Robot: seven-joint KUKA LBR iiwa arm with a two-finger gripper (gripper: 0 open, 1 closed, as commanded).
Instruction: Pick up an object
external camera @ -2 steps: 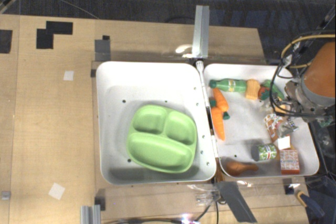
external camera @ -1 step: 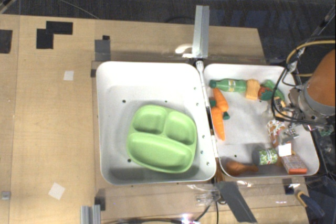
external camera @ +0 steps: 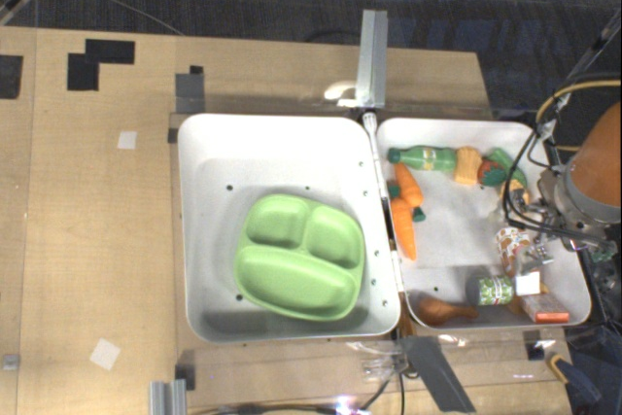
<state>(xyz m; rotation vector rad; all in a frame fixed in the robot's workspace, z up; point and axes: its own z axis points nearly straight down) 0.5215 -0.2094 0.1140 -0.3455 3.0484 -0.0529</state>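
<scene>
The right bin [external camera: 457, 238] holds several toy foods. A green bottle [external camera: 426, 157] lies along the back wall, with a yellow piece [external camera: 468, 166] and a green and red piece [external camera: 497, 168] beside it. Two orange carrots [external camera: 405, 209] lie by the left wall. Near the front are a small green can [external camera: 495, 291], a brown piece [external camera: 442, 310] and a white and orange box [external camera: 540, 303]. My gripper [external camera: 517, 250] hangs low over the bin's right side, just above the can and the box, with cables around the wrist.
The left bin [external camera: 209, 170] holds a green divided plate [external camera: 299, 256]. A metal post [external camera: 372, 58] stands behind the wall between the two bins. The arm's grey body [external camera: 593, 180] covers the right bin's right rim.
</scene>
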